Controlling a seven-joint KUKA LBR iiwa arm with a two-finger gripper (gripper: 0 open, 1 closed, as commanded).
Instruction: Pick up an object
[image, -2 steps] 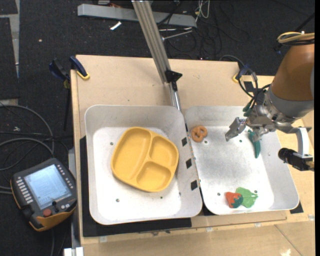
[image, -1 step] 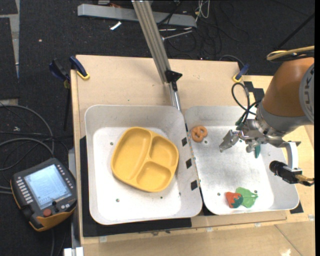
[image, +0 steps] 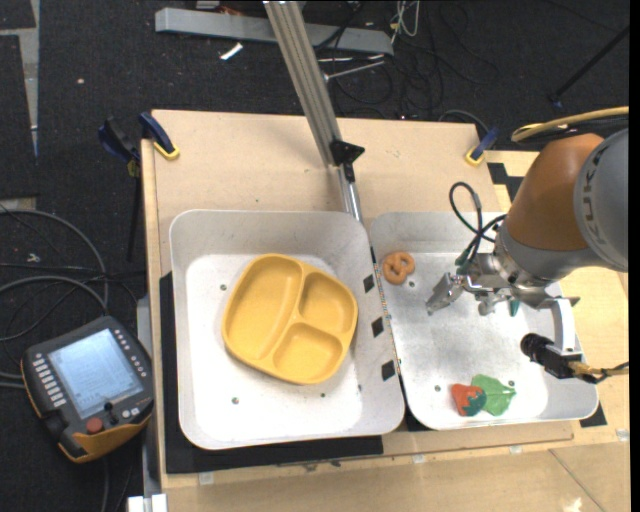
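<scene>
You will find the gripper (image: 462, 295) over the right bin (image: 420, 360), its fingers spread apart with nothing between them, near the pretzel (image: 398, 267) by the bin's far-left corner.

You're seeing the divided plate (image: 290, 318) lying in the left bin (image: 195, 250); in the right bin (image: 420, 228), the pretzel (image: 398, 267) is sitting at ten o'clock and the toy (image: 484, 396) at five.

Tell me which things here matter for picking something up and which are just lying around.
For the job: gripper, pretzel-shaped toy, red and green toy, right bin.
Lying about: yellow divided plate, left bin, teach pendant, blue clamps.
</scene>
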